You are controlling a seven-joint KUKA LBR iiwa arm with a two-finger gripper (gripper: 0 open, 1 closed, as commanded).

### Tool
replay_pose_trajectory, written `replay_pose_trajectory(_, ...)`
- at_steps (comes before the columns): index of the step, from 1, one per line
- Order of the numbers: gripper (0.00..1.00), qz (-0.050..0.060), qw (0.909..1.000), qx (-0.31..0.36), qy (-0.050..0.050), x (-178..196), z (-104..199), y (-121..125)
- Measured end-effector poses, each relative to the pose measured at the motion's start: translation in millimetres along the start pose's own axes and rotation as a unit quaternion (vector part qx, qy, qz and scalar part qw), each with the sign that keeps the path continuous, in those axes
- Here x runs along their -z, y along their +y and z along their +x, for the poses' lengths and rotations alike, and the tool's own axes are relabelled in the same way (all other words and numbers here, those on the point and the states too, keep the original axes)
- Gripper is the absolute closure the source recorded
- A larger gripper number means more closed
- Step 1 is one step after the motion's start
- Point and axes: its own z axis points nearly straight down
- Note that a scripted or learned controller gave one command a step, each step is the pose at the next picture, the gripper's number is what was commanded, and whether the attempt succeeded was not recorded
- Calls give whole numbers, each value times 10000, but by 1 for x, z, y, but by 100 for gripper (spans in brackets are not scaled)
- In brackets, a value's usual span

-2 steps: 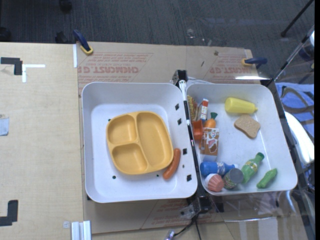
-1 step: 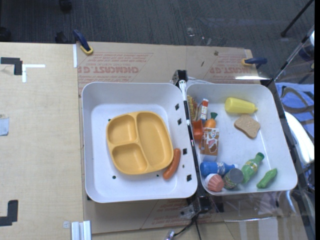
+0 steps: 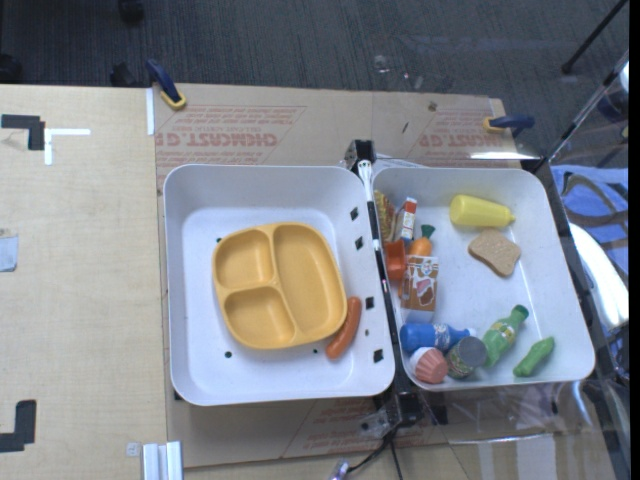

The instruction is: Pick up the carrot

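Orange carrot (image 3: pixel 424 242) x1, 2 white bins (image 3: pixel 185 298).

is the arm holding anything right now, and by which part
Nothing is seen held. The small orange toy carrot lies loose among the toys at the left side of the right white bin.

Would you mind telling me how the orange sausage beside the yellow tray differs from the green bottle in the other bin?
The sausage is orange and smooth; the green bottle is green with a white cap. The sausage lies in the left bin against the yellow tray; the bottle lies in the right bin among other toys. Both are elongated and lie slanted the same way.
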Motion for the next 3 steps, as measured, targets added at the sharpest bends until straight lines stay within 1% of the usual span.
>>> replay_pose_trajectory(1,100,9,10000,4,-33,10,-3,-1)
replay_pose_trajectory(2,0,9,10000,5,-32,10,-3,-1)
replay_pose_trajectory(3,100,18,10000,9,-66,19,-6,-1)
